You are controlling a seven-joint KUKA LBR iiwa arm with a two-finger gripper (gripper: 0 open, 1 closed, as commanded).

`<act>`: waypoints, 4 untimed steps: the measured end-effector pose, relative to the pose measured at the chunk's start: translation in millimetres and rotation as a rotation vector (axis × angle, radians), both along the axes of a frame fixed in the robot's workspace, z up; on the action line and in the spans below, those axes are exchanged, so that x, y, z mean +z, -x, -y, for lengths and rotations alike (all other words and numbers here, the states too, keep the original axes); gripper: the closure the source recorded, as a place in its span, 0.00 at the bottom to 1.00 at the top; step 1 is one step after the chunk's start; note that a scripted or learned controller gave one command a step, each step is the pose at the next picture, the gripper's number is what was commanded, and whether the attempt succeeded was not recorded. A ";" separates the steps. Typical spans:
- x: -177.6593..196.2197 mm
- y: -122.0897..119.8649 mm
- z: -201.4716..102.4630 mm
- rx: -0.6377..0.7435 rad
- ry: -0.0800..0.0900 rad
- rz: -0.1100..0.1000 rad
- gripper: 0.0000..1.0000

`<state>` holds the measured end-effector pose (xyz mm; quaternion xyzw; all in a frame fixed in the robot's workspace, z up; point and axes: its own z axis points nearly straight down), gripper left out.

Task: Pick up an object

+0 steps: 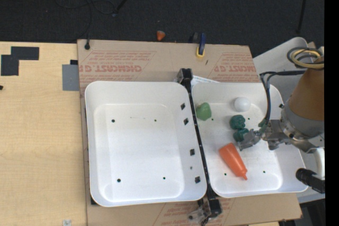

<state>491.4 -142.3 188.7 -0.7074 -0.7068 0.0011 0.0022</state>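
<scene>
In the right bin (265,180) lie an orange carrot-shaped toy (233,161), a light green block (203,111), a white ball (241,104) and a dark green lumpy toy (238,123). My gripper (247,139) reaches in from the right, low over the bin floor. Its tips sit just below the dark green toy and above the carrot's thick end. I see nothing held between them.
The left bin (95,114) sits beside the right one, with a black divider clamp (190,129) between them. Cardboard (132,63) lies under both bins. The arm's orange band (312,95) and cables stand at the right edge. A yellow clamp (201,51) sits at the back.
</scene>
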 end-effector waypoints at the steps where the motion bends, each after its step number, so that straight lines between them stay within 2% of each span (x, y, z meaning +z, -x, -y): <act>1: -104.7 16.6 4.5 -0.001 0.001 0.003 0.00; 2: -100.5 -50.0 45.3 0.004 0.004 0.008 0.00; 3: -90.9 -47.0 44.1 -0.001 -0.001 0.001 1.00; 4: -102.0 -108.5 -12.4 0.007 -0.002 0.003 1.00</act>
